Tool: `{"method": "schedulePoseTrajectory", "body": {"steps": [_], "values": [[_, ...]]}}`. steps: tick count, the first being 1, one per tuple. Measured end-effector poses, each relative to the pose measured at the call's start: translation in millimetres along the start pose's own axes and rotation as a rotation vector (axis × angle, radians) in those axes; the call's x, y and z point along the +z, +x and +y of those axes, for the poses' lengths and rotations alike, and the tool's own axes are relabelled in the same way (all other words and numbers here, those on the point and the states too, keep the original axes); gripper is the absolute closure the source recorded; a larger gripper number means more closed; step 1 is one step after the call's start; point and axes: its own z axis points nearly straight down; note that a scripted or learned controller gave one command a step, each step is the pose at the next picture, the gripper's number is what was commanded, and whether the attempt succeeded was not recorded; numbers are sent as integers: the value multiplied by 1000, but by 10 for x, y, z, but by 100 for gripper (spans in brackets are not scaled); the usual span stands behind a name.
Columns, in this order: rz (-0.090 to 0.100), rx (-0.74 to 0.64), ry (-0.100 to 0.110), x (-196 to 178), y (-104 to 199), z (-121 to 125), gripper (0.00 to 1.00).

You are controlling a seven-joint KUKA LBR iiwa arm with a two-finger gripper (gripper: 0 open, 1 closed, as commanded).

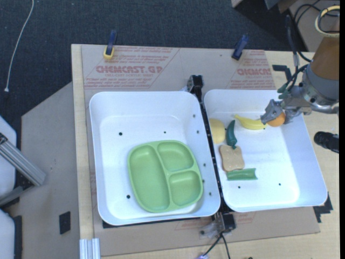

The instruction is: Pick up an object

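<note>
My gripper [278, 114] hangs low over the far right part of the right bin [302, 182]. A small orange fruit [275, 121] sits right under its tip, partly covered by it. A yellow banana [249, 123] lies just left of the fruit, touching it or nearly so. Further left are a pale yellow piece [216, 130] against the bin's left wall, a dark green pepper [231, 134], a tan bread slice [232, 158] and a flat green pod [241, 174].
The left bin [108, 139] holds a green divided plate [164, 174]. A black clamp [195, 83] sits where the bins meet at the back. Blue clips [240, 47] hold the cardboard's far edge. The right bin's front half is bare white floor.
</note>
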Motion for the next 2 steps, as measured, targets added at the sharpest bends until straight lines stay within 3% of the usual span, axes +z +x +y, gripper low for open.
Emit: {"method": "schedulePoseTrajectory", "body": {"steps": [2], "values": [[-1, 4, 2, 169, 1046, -359, 100]]}}
